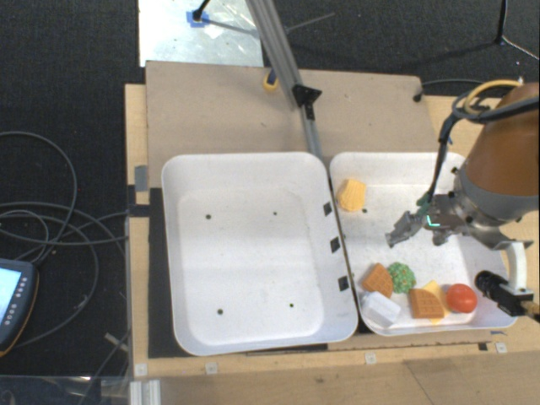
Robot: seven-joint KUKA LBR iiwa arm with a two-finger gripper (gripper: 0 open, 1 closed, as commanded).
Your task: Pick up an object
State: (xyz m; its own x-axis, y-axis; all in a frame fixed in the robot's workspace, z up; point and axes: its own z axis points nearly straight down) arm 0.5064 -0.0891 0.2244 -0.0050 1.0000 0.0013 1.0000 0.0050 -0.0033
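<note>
Where smooth plastic curves, rounded tomato (461, 297) rests.

We see the bench (371, 112), pale wood with a brown board over its top, bearing two shallow white bins side by side. The left bin (181, 251) sits toward nine o'clock and the right bin (396, 171) toward three o'clock, their inner rims touching. A dark mat (159, 310) shows under the left bin's nine o'clock edge. A grey pole (283, 53) slants across the bench at twelve o'clock.
</note>
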